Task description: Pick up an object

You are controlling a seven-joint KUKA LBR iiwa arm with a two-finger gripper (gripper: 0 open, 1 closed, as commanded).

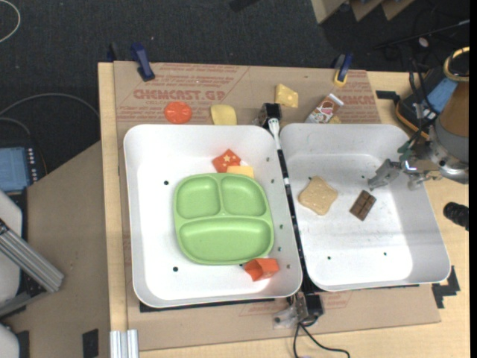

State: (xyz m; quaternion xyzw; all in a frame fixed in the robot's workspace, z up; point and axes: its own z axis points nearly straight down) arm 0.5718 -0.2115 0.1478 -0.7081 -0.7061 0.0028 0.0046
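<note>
Camera view: claw (381, 176) over the right bin (417, 237), near its far right side; finger state cannot be told. Nothing visibly held. Brown chocolate-like block (362, 205) lies just below-left of the claw, beside a tan toast piece (317, 196). Left bin (145, 200) holds a green divided plate (222, 219).

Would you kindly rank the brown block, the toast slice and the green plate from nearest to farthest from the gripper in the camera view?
From the gripper:
1. Brown block, right bin, just below-left of it.
2. Toast slice, right bin, left part.
3. Green plate, left bin.
</note>
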